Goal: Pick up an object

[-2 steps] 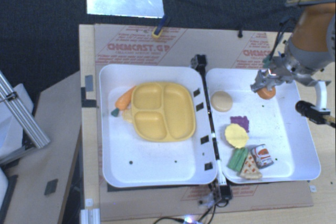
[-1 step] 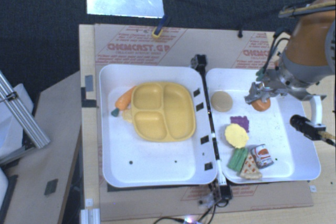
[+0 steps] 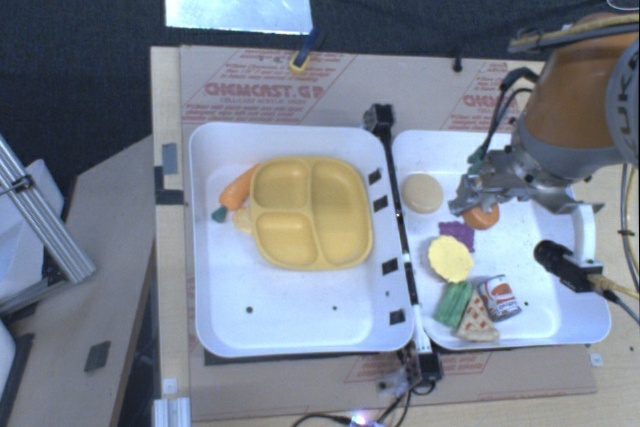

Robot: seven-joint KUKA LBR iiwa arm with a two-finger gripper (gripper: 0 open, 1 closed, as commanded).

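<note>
Two white bins sat side by side on the table (image 3: 120, 205). The left bin (image 3: 215, 305) held one yellow divided plate (image 3: 305, 212) and one carrot (image 3: 237, 187), with bare floor along its near edge. The right bin (image 3: 575, 320) held seven small food items, and the end effector (image 3: 480, 198) hung over an orange piece (image 3: 484, 217); whether its fingers were spread could not be told.

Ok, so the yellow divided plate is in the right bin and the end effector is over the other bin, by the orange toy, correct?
Not quite. The yellow divided plate sits in the left bin, as the camera view shows. The end effector is over the other bin, the right bin, close to the orange toy.
</note>
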